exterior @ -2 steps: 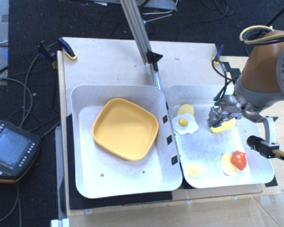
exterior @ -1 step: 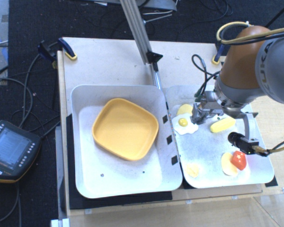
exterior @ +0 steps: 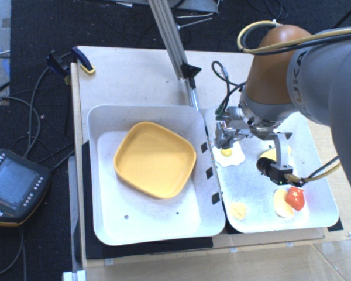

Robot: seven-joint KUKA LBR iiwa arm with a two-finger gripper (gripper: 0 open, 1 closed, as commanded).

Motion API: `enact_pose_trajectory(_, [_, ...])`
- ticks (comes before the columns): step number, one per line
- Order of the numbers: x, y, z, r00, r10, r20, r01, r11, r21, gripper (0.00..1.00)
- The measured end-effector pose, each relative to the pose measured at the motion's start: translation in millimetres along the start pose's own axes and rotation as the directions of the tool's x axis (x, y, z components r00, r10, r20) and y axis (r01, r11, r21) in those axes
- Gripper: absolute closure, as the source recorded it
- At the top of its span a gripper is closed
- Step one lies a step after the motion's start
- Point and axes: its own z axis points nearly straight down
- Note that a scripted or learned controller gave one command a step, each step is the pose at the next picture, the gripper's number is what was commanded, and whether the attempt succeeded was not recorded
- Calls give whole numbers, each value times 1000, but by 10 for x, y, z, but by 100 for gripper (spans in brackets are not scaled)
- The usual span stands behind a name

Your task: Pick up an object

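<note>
Right white bin (exterior: 316, 212), fried egg (exterior: 230, 155) directly under tool (exterior: 225, 134), tool's grip state unclear

We are looking at a robotics lab, not a home or kitchen. A grey industrial arm (exterior: 316, 69) with an orange band reaches over a plain wooden desk (exterior: 134, 75) carrying two shallow white bins (exterior: 99, 215). Loose black cables (exterior: 23, 98) trail across the dark floor, and a handheld control pendant (exterior: 14, 186) with a screen lies at the left. An aluminium rail (exterior: 169, 31) slants over the desk, and a clamp (exterior: 76, 60) grips its far corner.
</note>
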Motion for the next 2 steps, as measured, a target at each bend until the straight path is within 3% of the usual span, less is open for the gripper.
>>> enact_pose_trajectory(2, [942, 587, -122, 1000, 1, 0, -1, 1000, -1, 100])
